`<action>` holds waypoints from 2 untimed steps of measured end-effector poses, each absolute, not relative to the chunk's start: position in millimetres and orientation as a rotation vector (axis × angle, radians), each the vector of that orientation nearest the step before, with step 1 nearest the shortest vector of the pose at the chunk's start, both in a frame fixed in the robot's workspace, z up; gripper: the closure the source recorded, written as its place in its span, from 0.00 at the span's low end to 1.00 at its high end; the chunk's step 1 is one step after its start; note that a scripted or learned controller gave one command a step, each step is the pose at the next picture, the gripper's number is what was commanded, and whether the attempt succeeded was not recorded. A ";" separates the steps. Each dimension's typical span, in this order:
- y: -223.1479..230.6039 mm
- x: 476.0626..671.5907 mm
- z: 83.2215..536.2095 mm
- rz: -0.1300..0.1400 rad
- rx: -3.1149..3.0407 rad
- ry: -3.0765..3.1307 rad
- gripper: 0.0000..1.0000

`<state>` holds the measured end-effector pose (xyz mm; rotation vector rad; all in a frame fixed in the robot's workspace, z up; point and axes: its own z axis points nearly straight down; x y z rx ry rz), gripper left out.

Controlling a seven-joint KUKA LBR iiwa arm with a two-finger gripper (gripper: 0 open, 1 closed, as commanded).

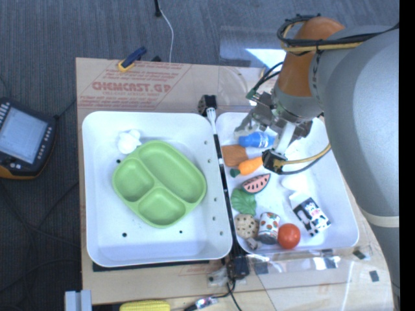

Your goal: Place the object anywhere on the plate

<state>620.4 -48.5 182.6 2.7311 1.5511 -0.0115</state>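
Observation:
A green plate (159, 181) with three compartments lies in the left bin (97, 238). In the right bin (337, 199) my gripper (271, 127) hangs low over the toys at the bin's far end, right above a blue bottle (255, 140). An orange carrot (248, 167) and an orange block (233, 153) lie just in front of the bottle. The gripper's body hides how it meets the bottle.
A small white object (128, 141) sits by the plate's far-left rim. The right bin also holds a watermelon slice (255, 183), a green leafy toy (244, 201), a cookie (244, 225), a cupcake (269, 223), a red tomato (288, 236) and a cow-patterned carton (310, 214).

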 end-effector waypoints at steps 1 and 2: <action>-48.5 619.9 190.9 -0.019 2.730 1.554 1.00; 13.1 621.0 211.6 -0.004 2.655 1.677 1.00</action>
